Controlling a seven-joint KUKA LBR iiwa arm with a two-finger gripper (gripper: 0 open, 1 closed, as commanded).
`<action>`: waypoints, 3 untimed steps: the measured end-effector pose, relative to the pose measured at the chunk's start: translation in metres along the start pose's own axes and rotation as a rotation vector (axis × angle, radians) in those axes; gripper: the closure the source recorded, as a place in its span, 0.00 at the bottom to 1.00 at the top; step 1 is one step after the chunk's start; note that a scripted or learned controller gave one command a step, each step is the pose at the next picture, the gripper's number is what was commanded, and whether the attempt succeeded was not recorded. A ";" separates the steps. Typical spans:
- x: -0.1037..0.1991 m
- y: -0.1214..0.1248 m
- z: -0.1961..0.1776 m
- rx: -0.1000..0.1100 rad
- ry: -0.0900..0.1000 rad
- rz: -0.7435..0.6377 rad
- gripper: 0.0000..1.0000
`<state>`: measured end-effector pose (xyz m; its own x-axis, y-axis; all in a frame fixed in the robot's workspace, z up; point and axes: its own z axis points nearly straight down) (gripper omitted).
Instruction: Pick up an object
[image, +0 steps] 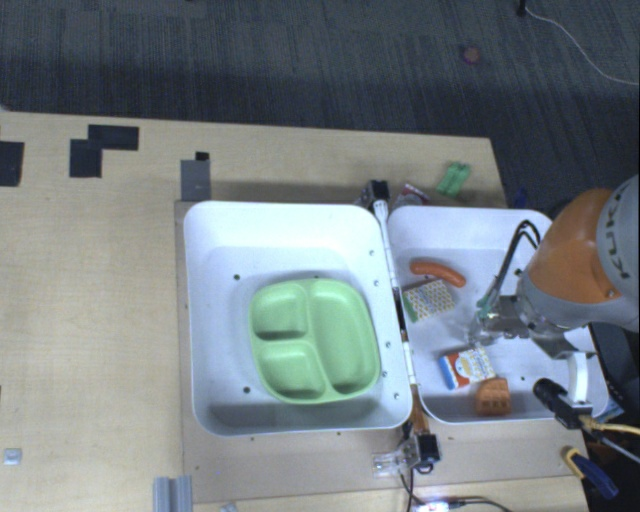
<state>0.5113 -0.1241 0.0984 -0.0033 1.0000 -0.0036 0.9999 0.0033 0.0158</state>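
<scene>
I think the little carton (466, 367) is light and stiff; I'd pinch its sides. My gripper (487, 330) hangs above it; I cannot tell its state.

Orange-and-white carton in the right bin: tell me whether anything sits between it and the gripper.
Nothing visible does. The gripper hangs just above the orange-and-white carton in the right bin; the brown block lies beyond it, the patterned packet off to the side.

A pale green tray (314, 338) lies in a white bin (205, 300). Beside that bin are an orange sausage (438, 271), a dotted green card (427, 298) and a brown block (492, 397).
</scene>
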 end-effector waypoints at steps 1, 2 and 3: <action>-0.073 -0.005 -0.010 0.013 0.002 0.002 1.00; -0.072 -0.004 -0.010 0.013 0.003 0.001 0.00; -0.033 0.029 0.013 0.009 0.003 -0.001 0.00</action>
<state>0.5407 -0.1569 0.0863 -0.0048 1.0000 -0.0004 1.0000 0.0048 0.0068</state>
